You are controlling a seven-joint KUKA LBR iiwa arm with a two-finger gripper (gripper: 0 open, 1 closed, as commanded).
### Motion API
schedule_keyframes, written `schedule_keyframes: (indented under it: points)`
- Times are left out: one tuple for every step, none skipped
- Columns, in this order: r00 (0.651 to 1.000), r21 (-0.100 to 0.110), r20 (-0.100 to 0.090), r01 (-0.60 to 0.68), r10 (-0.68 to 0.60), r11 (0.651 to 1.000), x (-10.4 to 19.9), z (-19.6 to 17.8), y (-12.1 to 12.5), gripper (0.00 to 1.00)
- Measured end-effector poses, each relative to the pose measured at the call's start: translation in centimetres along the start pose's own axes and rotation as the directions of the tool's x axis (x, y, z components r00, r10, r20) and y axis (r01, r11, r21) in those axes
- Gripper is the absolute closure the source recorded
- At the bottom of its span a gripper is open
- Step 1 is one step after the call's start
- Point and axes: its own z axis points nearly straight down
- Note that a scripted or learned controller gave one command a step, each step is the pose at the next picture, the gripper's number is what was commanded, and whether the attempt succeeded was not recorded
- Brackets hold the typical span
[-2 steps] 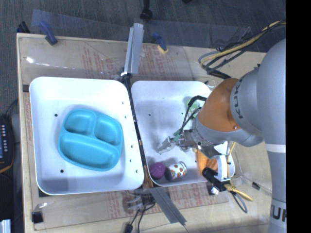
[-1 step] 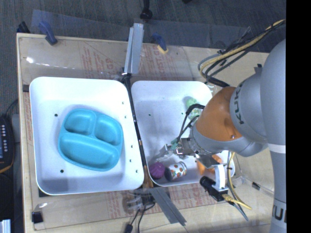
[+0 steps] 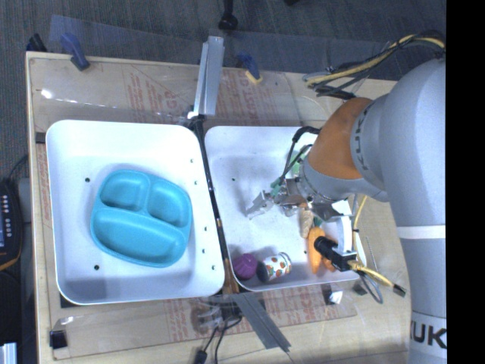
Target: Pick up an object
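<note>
Camera view, looking down at a slant: the surface [image 3: 114, 89] carries two white bins. Left bin [image 3: 68, 150] contains a blue divided tray [image 3: 142, 217]. Right bin [image 3: 242, 158] contains, along its 6 o'clock wall, a purple ball [image 3: 245, 265] touching a small patterned can [image 3: 276, 267] lying on its side; an orange carrot-shaped item [image 3: 314, 250] lies at 4 o'clock, partly covered by the arm [image 3: 402, 150]. The claw [image 3: 264, 202] sits low near the bin's centre, at about 12 o'clock from the can. Its fingers appear spread; nothing is visible between them. Assessment: no object is secured and none is lifted. Grasp and lift both remain outstanding; the nearest candidates are apart from the claw.
</note>
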Motion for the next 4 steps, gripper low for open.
schedule_keyframes:
  points:
    - [1.0,0.001,0.0,0.003,-0.003,1.0,3.0,0.0,-6.9,0.0]
    - [1.0,0.003,0.0,0.007,-0.007,1.0,3.1,-0.9,-6.9,1.0]
    - [1.0,0.003,0.0,0.007,-0.007,1.0,3.1,-0.9,-6.9,0.0]
    - [1.0,0.001,0.0,0.002,-0.002,1.0,4.3,0.0,-7.0,0.0]
